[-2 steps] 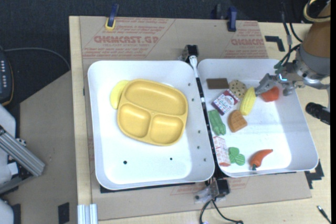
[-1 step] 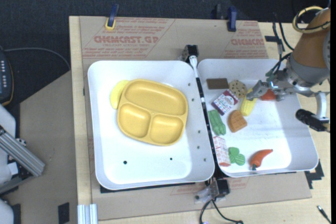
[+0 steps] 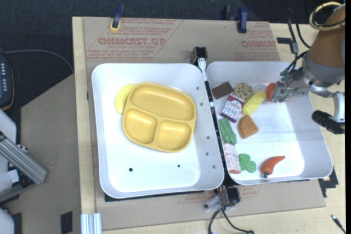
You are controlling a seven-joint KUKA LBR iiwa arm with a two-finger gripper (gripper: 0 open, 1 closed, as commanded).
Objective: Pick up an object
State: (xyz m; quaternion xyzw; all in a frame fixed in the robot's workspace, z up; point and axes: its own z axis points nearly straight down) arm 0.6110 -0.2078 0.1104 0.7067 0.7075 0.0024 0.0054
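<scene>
Gripper (image 3: 281, 91): low over far right part of right bin (image 3: 307, 134), tip just beside small red-orange piece (image 3: 270, 91); cannot tell how the tool is set, too small and dark to read.
Candidates: toy food, all in right bin. Corn cob (image 3: 253, 102) near far edge, just left of red-orange piece; cookie (image 3: 243, 89) and brown block (image 3: 221, 89) further left along far edge; snack packet (image 3: 232, 108) and toast-like piece (image 3: 248, 126) mid-bin; green pod (image 3: 227, 131) along left wall; green cluster (image 3: 247, 164) and chili pepper (image 3: 272, 163) at near edge.
Left bin (image 3: 109, 134): yellow divided plate (image 3: 159, 117) near far left part, not a likely target.
Stage: approach, nothing lifted yet by the look of it.
Risk: red-orange piece touching or nearly touching corn cob, likely nudge or double contact. Small target, easy miss or slip.
</scene>
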